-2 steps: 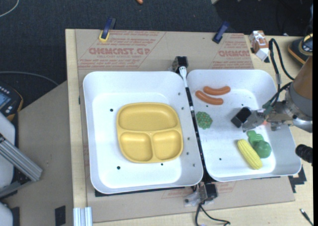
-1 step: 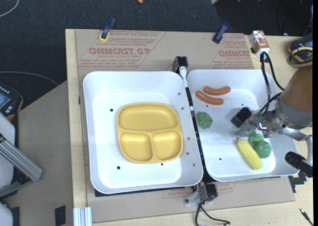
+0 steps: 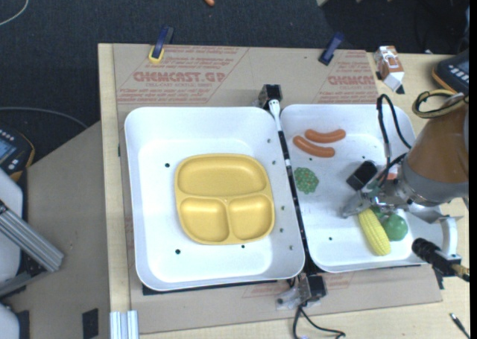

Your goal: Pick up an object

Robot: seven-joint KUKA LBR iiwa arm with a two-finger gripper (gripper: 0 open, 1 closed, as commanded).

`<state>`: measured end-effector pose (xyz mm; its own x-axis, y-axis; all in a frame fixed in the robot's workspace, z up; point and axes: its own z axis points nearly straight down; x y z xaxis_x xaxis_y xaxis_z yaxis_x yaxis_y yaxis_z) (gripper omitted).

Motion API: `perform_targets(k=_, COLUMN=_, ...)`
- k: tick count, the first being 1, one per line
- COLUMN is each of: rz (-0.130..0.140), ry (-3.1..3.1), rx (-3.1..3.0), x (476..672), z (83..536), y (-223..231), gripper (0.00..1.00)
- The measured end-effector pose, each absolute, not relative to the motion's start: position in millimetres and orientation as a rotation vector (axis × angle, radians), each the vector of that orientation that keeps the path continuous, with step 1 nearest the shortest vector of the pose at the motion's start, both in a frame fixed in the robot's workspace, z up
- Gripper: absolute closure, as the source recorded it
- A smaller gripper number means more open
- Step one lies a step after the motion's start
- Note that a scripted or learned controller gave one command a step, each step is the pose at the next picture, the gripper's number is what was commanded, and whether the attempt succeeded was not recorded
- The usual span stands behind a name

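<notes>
Where arm reaches in over right bin (image 3: 328, 252), end effector (image 3: 370, 200) sits low beside corn (image 3: 374, 231), near bin's front right corner; finger state cannot tell. Green ball (image 3: 395, 226) touches corn. Two sausages (image 3: 320, 141) lie toward bin's back edge, broccoli (image 3: 305, 179) near left wall. Yellow divided plate (image 3: 223, 197) centred in left bin (image 3: 149, 151). Tabletop (image 3: 223, 77) sheet reads "CHEMCAST GP" along back edge.

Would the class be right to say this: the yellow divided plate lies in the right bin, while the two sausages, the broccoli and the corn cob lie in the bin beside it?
Not quite. The camera view shows the yellow divided plate in the left bin, not the right one. The rest holds: the two sausages, the broccoli and the corn cob lie in the bin beside it, the right bin.
</notes>
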<state>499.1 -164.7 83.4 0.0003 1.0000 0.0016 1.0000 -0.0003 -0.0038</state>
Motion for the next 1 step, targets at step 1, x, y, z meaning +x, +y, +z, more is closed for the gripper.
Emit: perform_targets(k=1, rz=-0.002, ry=-2.224, rx=-2.228, x=501.1, z=97.6, y=-166.5, gripper=1.00)
